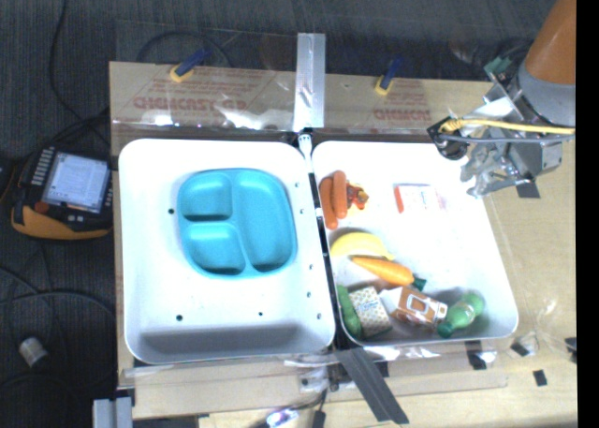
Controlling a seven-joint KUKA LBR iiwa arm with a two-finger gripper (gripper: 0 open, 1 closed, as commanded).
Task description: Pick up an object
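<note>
1. Turquoise plastic divided plate [234, 221] lies in the left white bin [150, 323].
2. In the right white bin [496, 267], food toys crowd the near-left part: an orange hot dog [333, 194], a yellow banana-like piece [358, 244], an orange carrot [386, 271], small boxes and green pieces; a white-and-red card [418, 198] lies farther right.
3. The gripper [501, 166] hangs above the bin's far right edge, carrying nothing; whether it is open, I cannot tell.
4. This looks like the approach step: next, travel left and descend onto one toy.
</note>
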